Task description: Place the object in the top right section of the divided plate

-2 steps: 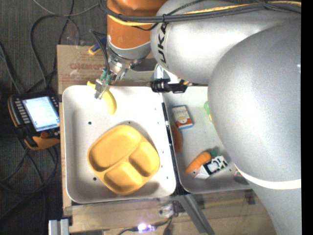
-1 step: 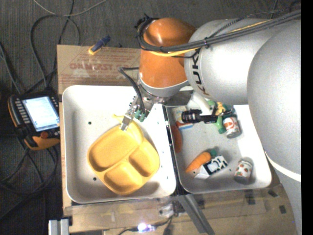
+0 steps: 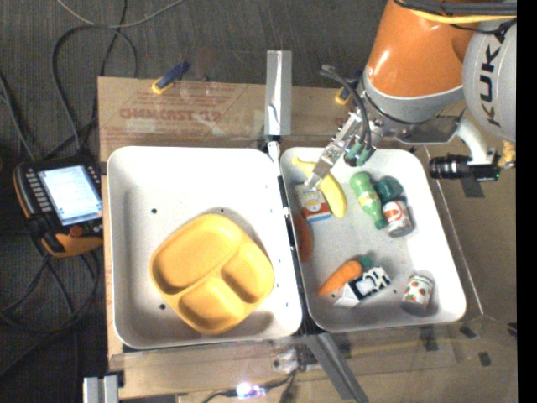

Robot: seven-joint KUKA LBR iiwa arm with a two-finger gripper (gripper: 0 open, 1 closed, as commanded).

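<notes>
- While we look down on the table [image 3: 113,99], the largest thing in sight is the arm [image 3: 428,40], grey and orange, reaching in from the right; "KU" reads in black on its white housing.
- Next come the two white bins: the left bin [image 3: 134,183] carries the yellow divided plate [image 3: 213,271], and the right bin [image 3: 440,225] carries the small goods.
- We see faded red print on the cardboard sheet [image 3: 180,112] behind the bins, too pale to read.
- A handheld pendant [image 3: 59,193] with a lit screen lies left of the table; its text is too small to read.
- The jaws [image 3: 317,173] hang over the right bin's upper left part, just above a small box [image 3: 314,204] with a blue and red label; we cannot tell how far apart they stand or whether they touch it.
- Beside the box lies a banana [image 3: 335,196]; right of it are a green bottle [image 3: 365,193] and a red can [image 3: 396,217].
- Lower down rest a carrot [image 3: 340,278], a black-and-white carton [image 3: 369,284] and a small printed cup [image 3: 417,290].
- All three sections of the plate hold nothing.
</notes>
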